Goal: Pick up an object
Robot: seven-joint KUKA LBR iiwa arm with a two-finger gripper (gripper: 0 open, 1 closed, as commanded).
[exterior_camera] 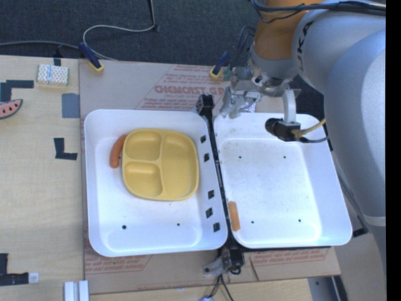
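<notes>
Red lettering on the cardboard sheet [182,88] reads roughly "CHEMCAST". The hand [238,104] hovers at the right bin's [326,187] far left corner. An orange sausage [234,216] lies at that bin's near left edge; another [116,152] touches the yellow plate [160,163].

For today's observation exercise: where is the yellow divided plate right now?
The yellow divided plate lies in the left bin, with an orange sausage-shaped piece against its left edge.
</notes>
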